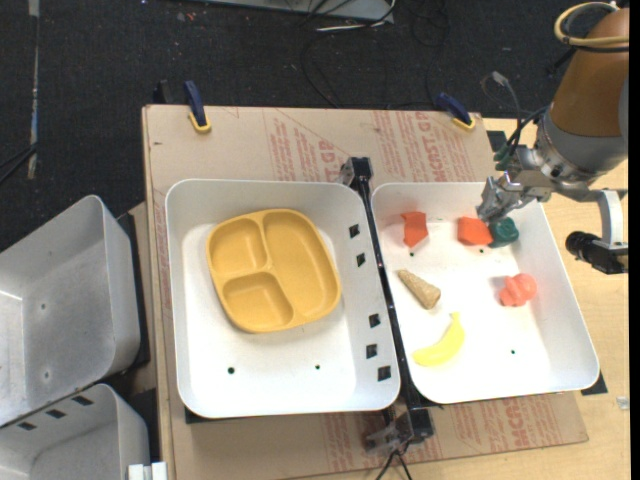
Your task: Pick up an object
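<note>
The right bin holds several small objects: an orange-red block, an orange piece, a dark green piece, a pink lump, a tan cone and a yellow banana. My gripper hangs at the bin's far right, just above the orange and green pieces. Nothing is visibly lifted between its fingertips.
The left bin holds a yellow three-compartment plate. A black divider runs between the two bins. Grey tubs stand off the bench at the left. Clamps grip the board's far edge.
</note>
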